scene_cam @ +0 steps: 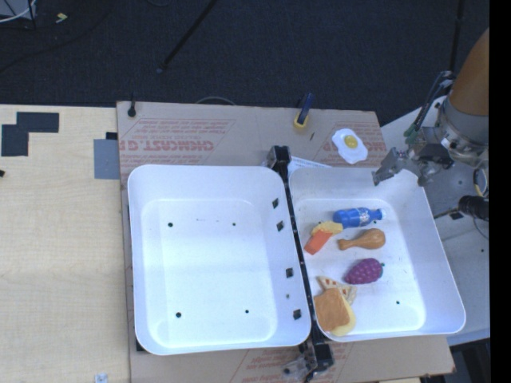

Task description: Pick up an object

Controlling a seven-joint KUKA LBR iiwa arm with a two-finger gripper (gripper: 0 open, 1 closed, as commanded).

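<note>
Bench: light wood top (56, 238) at left of frame, w/ a flat brown cardboard sheet (207, 134) under both bins; printed letters on it.
Room: dark floor (239, 38) across top of frame, thin cables lying on it.
Left bin (148, 186): white, shallow, smooth plastic, rounded corners, small dark dots on its floor.
Right bin (415, 294): same white plastic, just beside left bin; black clips (289, 273) along the seam btw them.
Bottle (357, 215): small, blue, lying on its side, upper middle of right bin.
Chicken leg (363, 241): tan toy, smooth, just below bottle.
Grapes (363, 272): purple, bumpy bunch, below the leg.
Orange piece (322, 237): wedge shape, near left wall of right bin.
Flat toy (334, 308): orange-tan, soft looking, bottom left corner of right bin.
Egg (350, 145): white w/ yellow middle, on cardboard above right bin.
Arm (471, 86): grey w/ orange band, right edge of frame.
Gripper (407, 167): over top right rim of right bin, apart from the toys; fingers spread apart, nothing btw them.
</note>
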